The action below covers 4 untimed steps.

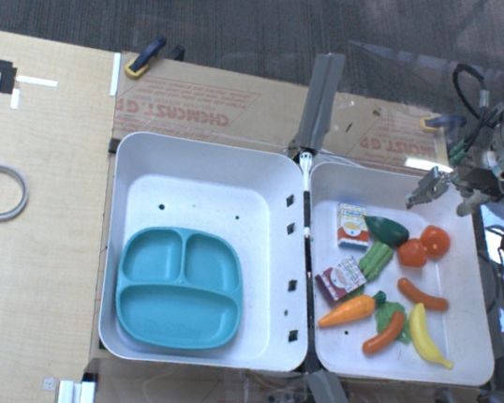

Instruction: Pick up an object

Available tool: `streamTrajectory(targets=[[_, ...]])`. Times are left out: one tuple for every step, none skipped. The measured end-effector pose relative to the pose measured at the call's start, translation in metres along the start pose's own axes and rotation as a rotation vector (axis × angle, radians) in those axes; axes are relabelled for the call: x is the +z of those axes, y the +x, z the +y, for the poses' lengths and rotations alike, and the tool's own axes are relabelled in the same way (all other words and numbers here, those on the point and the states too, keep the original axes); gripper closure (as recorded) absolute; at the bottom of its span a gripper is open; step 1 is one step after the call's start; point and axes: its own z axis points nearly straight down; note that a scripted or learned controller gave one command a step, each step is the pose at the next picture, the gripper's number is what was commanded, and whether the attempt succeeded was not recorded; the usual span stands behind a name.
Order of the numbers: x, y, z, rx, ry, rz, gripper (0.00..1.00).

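My gripper (449,187) hangs over the far edge of the right bin (482,367), toward its far right corner, and I see its two fingers spread apart with nothing between them, so I read it as open and empty. Everything worth picking lies in that right bin: a tomato (425,246) close to the right wall, a dark green vegetable (386,230) just beside a small juice carton (352,227), a cucumber (376,259) below them, a purple packet (342,278) touching a carrot (348,311), two sausages (422,295) (384,333), and a banana (427,336) near the front right corner. The left bin (121,222) carries a blue divided plate (181,287), which I'd leave alone. I judge the tomato the best target, since it lies nearest the gripper and has free space on its far side; the sausage behind the banana also stands fairly clear. To do this well I would centre over the tomato before descending, turn the fingers so they close across its width away from the green vegetable, go low enough to straddle it, and shut gently because a round thing may squirt out
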Motion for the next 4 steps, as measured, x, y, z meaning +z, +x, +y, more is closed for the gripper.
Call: streamTrajectory(targets=[[0.11,-0.041,-0.092,0.113,0.001,0.001,0.0],[0.127,-0.06,-0.134,0.143,0.002,0.004,0.0],[0.153,-0.018,-0.133,0.111,-0.001,0.001,0.0],[0.153,0.001,-0.133,0.376,-0.001,0.001,0.0]])
